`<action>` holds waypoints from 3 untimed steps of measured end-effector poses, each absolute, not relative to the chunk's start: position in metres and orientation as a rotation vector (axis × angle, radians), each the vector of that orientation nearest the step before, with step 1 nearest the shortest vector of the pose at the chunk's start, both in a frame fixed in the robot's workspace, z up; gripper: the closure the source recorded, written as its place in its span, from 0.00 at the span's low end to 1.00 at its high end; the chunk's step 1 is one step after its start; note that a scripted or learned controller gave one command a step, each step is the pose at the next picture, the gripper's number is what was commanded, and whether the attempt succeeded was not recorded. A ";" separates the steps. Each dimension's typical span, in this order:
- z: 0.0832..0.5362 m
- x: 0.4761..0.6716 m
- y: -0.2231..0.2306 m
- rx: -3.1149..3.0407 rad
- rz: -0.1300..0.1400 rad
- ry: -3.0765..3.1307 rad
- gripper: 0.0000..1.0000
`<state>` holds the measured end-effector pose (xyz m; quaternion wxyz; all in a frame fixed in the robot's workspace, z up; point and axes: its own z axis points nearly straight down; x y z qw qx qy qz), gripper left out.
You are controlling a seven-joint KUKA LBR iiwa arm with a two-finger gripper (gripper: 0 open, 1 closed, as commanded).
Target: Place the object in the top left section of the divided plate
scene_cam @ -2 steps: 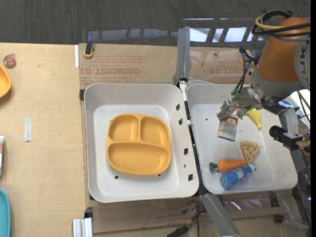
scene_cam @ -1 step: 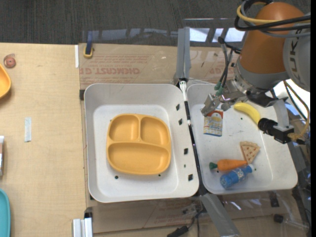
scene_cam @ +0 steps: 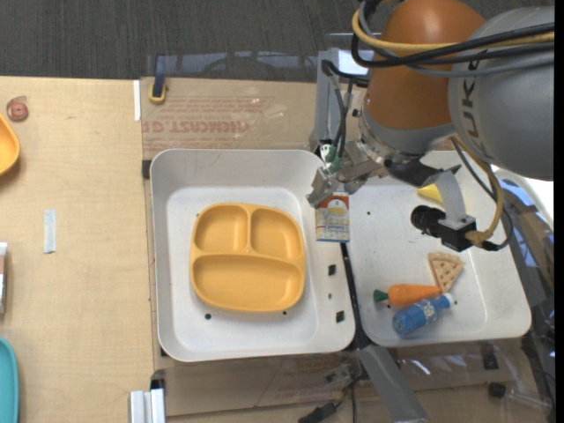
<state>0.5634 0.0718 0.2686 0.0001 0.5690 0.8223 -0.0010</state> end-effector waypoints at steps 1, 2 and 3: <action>0.270 0.627 0.144 1.763 -0.007 2.602 1.00; 0.260 0.603 0.217 1.715 -0.005 2.633 1.00; 0.260 0.603 0.217 1.716 -0.005 2.632 0.00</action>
